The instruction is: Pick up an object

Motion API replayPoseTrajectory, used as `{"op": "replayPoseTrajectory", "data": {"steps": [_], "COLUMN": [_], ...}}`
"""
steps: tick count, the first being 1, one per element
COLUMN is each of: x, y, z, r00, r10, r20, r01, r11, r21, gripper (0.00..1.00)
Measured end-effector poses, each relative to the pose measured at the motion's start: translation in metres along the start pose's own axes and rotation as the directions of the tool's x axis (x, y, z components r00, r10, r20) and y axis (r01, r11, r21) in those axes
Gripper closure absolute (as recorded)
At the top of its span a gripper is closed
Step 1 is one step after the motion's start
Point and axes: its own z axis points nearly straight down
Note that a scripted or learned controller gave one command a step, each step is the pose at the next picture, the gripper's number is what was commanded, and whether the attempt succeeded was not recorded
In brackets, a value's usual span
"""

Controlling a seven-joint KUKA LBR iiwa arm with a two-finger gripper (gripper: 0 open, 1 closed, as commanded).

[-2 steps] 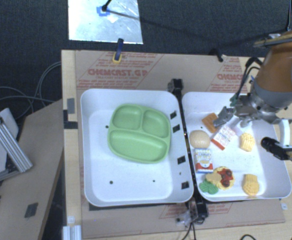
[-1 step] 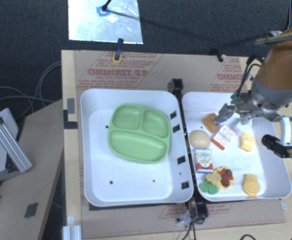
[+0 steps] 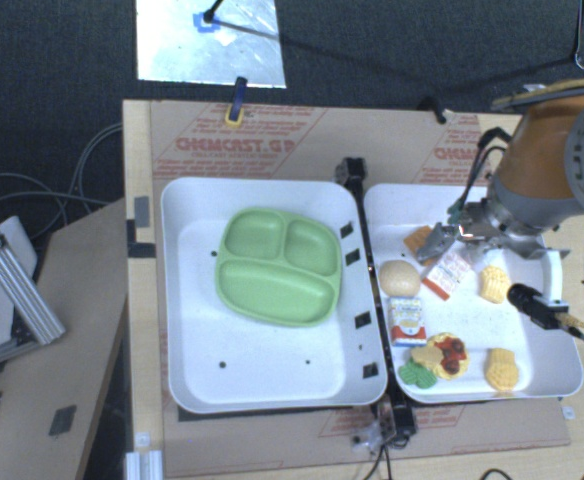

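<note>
Brown bench board (image 3: 272, 138) printed "CHEMCAST GP", claw (image 3: 442, 240) state unclear, above red-and-white packet (image 3: 449, 271) in right bin (image 3: 562, 368)

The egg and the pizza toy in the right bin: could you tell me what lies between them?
A small ketchup packet lies between the egg and the pizza toy, in the camera view.

Arm (image 3: 562, 158) cut off at right edge (upper part).

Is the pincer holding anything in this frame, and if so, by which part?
Cannot be told. The pincer is low in the right bin, beside the orange piece and the red-and-white packet, but nothing visibly sits in its grip.
</note>
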Motion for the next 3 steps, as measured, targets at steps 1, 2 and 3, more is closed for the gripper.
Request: {"op": "replayPoseTrajectory", "data": {"steps": [1, 2, 3], "x": [0.001, 0.0, -0.001], "y": [-0.001, 0.005, 0.008], "z": [0.06, 0.065, 0.052], "r00": [1.0, 1.0, 1.0], "r10": [0.001, 0.0, 0.0], "r20": [0.0, 0.001, 0.007], "r01": [-0.001, 0.0, 0.0], "r11": [1.0, 1.0, 0.999], "r21": [-0.006, -0.016, -0.032], "gripper": [0.0, 0.0, 1.0]}}
